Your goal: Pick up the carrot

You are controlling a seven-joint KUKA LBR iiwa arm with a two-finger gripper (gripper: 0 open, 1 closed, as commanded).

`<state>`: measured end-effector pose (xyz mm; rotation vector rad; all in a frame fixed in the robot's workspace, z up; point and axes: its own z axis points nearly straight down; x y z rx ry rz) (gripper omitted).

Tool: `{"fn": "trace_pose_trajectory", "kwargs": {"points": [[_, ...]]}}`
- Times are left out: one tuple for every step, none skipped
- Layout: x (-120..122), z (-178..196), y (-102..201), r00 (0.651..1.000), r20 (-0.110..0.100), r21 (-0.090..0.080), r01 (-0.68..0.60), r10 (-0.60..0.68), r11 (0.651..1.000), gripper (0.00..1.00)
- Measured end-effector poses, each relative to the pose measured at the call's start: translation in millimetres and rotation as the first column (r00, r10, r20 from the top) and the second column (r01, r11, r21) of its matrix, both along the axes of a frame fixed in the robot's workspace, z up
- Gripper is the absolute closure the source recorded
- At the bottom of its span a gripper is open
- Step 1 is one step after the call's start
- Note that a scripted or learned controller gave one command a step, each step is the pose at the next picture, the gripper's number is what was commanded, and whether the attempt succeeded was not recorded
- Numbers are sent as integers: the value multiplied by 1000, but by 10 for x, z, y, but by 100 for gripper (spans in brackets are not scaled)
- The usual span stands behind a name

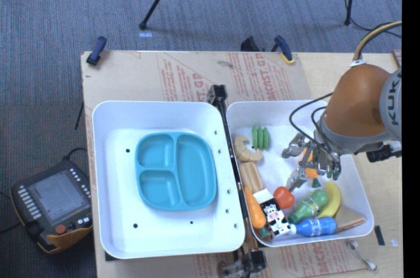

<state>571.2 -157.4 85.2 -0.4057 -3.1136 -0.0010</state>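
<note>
The carrot point(256, 210) is a short orange piece lying against the left wall of the right bin point(365, 204), near its front corner, beside a black-and-white spotted box point(276, 217). My gripper point(294, 166) hangs over the middle of the right bin, up and to the right of the carrot and well apart from it. Its two metal fingers point(291, 151) point left and stand open, with nothing between them. A small orange spot shows under the wrist; I cannot tell what it is.
The right bin also holds green beans point(261, 137), a pastry point(248, 151), a bread stick point(251, 175), a red tomato point(284, 197), a green bottle point(307, 206), a banana point(332, 199) and a blue bottle point(315, 227). The left bin point(105, 204) holds a blue divided plate point(176, 170).
</note>
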Motion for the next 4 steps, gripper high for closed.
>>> {"fn": "trace_pose_trajectory", "kwargs": {"points": [[2,66,8,1000,-4,4,6,-6,1000,100],[-115,-9,-138,844,-5,-2,537,-537,844,100],[-114,-8,-138,844,-5,-2,537,-537,844,0],[-114,-8,-138,844,-5,-2,537,-537,844,0]]}}
